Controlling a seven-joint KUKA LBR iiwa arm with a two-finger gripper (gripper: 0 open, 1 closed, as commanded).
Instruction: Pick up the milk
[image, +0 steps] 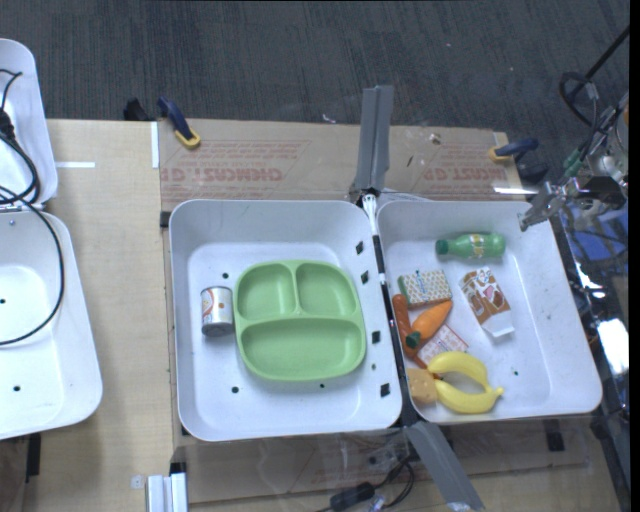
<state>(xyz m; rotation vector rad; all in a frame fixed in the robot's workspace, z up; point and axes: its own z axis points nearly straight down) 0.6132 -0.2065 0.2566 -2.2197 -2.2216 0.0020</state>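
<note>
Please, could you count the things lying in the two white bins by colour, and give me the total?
Green: 2, the divided plastic plate and the lying bottle.
Yellow: 1, the banana.
Orange: 1, the carrot.
Silver: 1, the small can.
Brown and white: 1, the milk carton.
Total: 6, leaving out small partly hidden pieces.

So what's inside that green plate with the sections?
Nothing that I can see: all three compartments of the green plate look bare. A small can lies beside it in the left bin. Whatever's underneath the plate is covered.

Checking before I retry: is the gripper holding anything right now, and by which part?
Nothing is visibly held. The milk carton lies flat in the right bin, with no fingers on it.
</note>
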